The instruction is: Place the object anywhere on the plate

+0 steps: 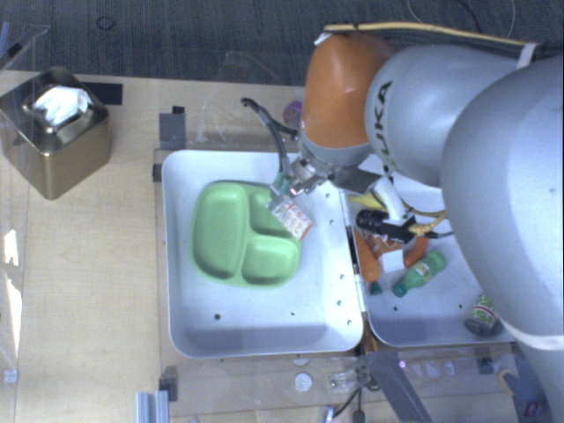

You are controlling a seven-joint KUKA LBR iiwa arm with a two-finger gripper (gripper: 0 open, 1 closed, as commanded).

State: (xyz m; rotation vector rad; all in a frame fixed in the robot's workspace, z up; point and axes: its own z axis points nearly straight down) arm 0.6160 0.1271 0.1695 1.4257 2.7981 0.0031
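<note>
Gripper (289, 192) over green plate's (231, 236) upper right compartment; jaws clamped on small red-and-white packet (293, 220), which hangs at plate's right rim. Plate sits in left white bin (256, 324). Green bottle (419, 273) well right of plate.

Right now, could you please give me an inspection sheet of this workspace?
Surface: wooden bench bearing a left bin and a right bin.
Job's things: green divided plate in the left bin; small packet with red print over the plate's right edge, right under the gripper.
Clutter: green bottle, orange piece and can in the right bin.
Grippers: gripper over the plate's right edge; grip on the packet cannot be judged.
Cables: dark cable at the wrist.
Surroundings: tan box with white contents, dark carpet.
</note>
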